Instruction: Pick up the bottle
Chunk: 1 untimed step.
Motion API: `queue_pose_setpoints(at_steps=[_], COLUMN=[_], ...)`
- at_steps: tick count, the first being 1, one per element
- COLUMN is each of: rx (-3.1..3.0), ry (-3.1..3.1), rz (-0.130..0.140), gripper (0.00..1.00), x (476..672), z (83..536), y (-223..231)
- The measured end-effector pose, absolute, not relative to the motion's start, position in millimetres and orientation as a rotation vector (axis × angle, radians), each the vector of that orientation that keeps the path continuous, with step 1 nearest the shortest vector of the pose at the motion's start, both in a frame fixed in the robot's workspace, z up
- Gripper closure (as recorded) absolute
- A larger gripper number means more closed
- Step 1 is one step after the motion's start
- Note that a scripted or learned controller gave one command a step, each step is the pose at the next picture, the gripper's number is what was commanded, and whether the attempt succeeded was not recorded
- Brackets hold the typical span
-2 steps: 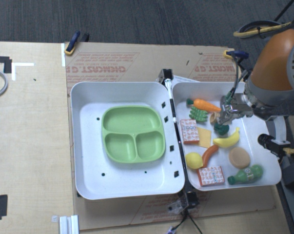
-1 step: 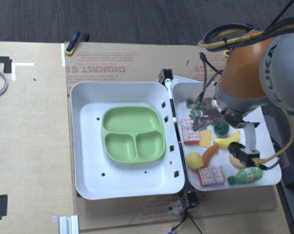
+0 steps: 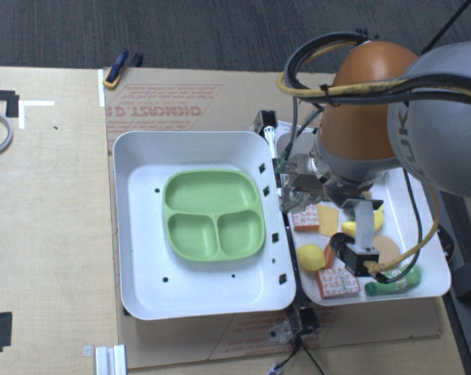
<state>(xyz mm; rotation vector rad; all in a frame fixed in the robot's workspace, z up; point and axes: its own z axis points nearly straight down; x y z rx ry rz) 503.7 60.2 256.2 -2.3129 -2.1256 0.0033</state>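
Seen from above, the grey arm reached in from the right over the right bin [image 3: 397, 187]. Its gripper [image 3: 299, 195] hung low at that bin's left wall, above a small red-and-white box [image 3: 305, 219]; whether it was open or closed could not be told. The green bottle [image 3: 395, 281] lay on its side in the bin's near right corner, well apart from the gripper. A green divided plate [image 3: 214, 213] sat in the left bin [image 3: 133, 233].

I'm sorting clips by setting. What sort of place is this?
Probably a robotics lab bench, not a kitchen: a grey robot arm with an orange band reaches over two shallow white bins set on flat cardboard, one holding a green divided plastic plate, the other small toy-like food pieces.
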Motion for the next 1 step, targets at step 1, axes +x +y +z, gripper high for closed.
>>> queue_pose_setpoints(at_steps=[1], rx=[-1.877], ry=[-2.518], rz=[0.003], gripper=[1.00], x=[477.4], z=[235.7], y=[128.4])
